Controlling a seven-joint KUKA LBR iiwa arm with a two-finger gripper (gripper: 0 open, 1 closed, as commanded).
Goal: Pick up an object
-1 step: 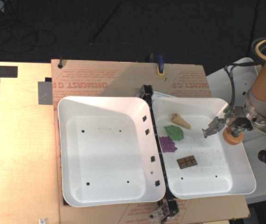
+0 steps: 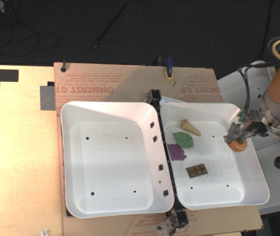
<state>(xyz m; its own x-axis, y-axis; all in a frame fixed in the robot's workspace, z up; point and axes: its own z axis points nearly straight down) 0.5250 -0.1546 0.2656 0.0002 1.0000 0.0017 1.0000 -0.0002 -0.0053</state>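
We see the pincer (image 2: 236, 133) low at the right wall of the right bin (image 2: 258, 193), directly over a small orange object (image 2: 237, 145) that sits against that wall; we cannot tell whether that object is gripped. Further left in the same bin lie a tan wedge (image 2: 190, 127), a green piece (image 2: 184, 139) touching a purple piece (image 2: 176, 152) below it, and a brown chocolate-like block (image 2: 197, 170) nearer the front. The left bin (image 2: 71, 132) sits just beside it on the desk (image 2: 16, 156).
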